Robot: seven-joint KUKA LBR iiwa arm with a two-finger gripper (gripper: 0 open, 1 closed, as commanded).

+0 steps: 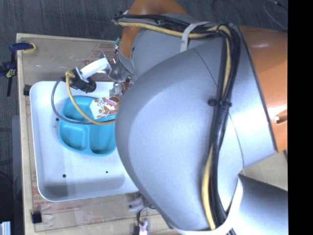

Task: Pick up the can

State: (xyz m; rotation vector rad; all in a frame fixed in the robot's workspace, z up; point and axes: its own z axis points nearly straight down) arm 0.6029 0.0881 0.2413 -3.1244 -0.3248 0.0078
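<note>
Arm: grey body leans in from the right and covers most of the view, including all of the right-hand bin; this is a low reach into the left bin, judged from how far the wrist sits over it

Left bin: shallow, white, on the tabletop; near half bare and visible

Blue tray: two-compartment dish lying in the upper part of the left bin; right edge passes under the arm; probably just clutter, not the target

Printed item: small piece with brown and white print resting on the tray's upper right rim, just beside the wrist; too small to say whether it is a carton or a label

Tool: wrist hardware shows at the top edge of the left bin, with a white bracket and black fitting to its left; a yellow cable loops from it over the tray; whether it is wide, narrow or holding anything, cannot tell

Can: location cannot be told; if it lies under the arm's bulk, it is near or below the tool, but that is a guess

Risk: grasp cannot be confirmed while the arm blocks the contact area
</note>
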